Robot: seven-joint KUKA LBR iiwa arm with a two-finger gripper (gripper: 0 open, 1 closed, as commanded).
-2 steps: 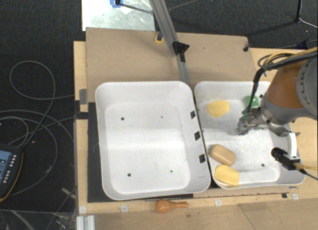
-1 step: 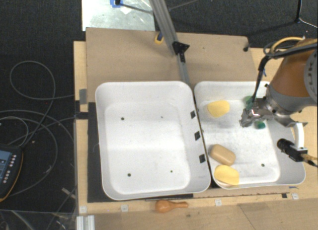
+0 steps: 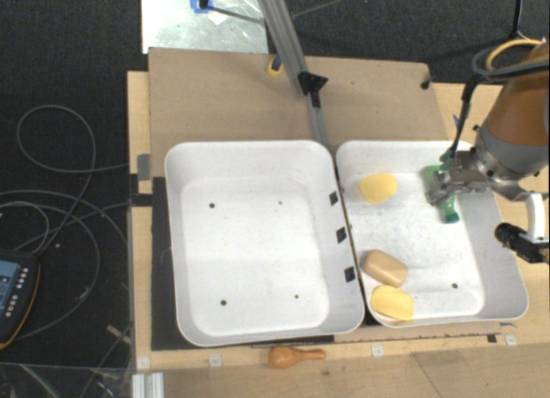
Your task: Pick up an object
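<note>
The right bin (image 3: pixel 507 302) holds a round yellow piece (image 3: pixel 377 188) near its far left. A tan block (image 3: pixel 384 267) and another yellow piece (image 3: pixel 392 303) lie at its front left. A green object (image 3: pixel 449 211) lies at the bin's far right. My gripper (image 3: pixel 443 186) is right over the green object's upper part and hides most of it. Whether the green object is gripped or only lies under the gripper I cannot tell.
The left bin (image 3: pixel 185 241) stands beside the right one, with black clips along their shared wall. An orange pear-shaped item (image 3: pixel 296 355) lies on the bench in front of the bins. A grey pole (image 3: pixel 284 27) slants in from the back.
</note>
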